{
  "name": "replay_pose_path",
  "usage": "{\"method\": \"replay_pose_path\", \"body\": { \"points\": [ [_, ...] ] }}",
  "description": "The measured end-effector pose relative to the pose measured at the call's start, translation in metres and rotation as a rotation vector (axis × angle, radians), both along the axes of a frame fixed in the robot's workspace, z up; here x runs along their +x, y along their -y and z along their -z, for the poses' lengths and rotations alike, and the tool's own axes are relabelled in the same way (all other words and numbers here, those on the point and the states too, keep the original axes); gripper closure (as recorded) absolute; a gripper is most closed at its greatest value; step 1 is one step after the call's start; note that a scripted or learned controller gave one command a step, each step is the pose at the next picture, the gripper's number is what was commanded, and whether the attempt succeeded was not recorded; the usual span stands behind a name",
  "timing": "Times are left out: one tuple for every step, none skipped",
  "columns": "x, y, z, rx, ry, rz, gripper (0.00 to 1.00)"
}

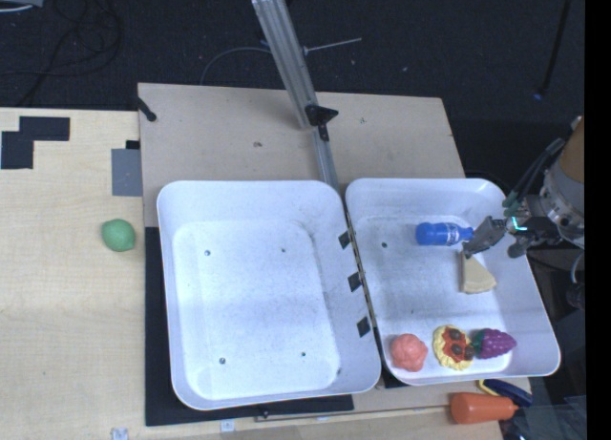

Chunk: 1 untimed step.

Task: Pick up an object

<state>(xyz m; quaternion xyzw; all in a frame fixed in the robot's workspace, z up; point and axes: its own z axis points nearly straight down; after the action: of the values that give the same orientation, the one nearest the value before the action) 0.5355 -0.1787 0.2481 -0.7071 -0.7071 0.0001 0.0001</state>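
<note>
The right bin [535, 319] holds a blue bottle [440, 234] lying on its side, a tan wedge [477, 277], a pink-orange ball [409, 352], a yellow and red toy [452, 346] and a purple grape bunch [495, 342]. My gripper [498, 241] reaches in over the bin's right rim. It hovers just right of the bottle's cap and just above the wedge. Its dark fingers [484, 236] stand apart, open, with nothing between them.
The left bin [181, 209] lies beside the right one, with black clips along the shared wall. A green ball [118, 235] rests on the bench at the left. An orange object [480, 408] lies outside the right bin's front edge. A metal rail [291, 56] slants up behind the bins.
</note>
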Motion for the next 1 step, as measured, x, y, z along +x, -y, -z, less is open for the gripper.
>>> {"method": "replay_pose_path", "body": {
  "points": [
    [0.0,0.0,0.0,0.0,0.0,0.0,0.0]
  ]
}}
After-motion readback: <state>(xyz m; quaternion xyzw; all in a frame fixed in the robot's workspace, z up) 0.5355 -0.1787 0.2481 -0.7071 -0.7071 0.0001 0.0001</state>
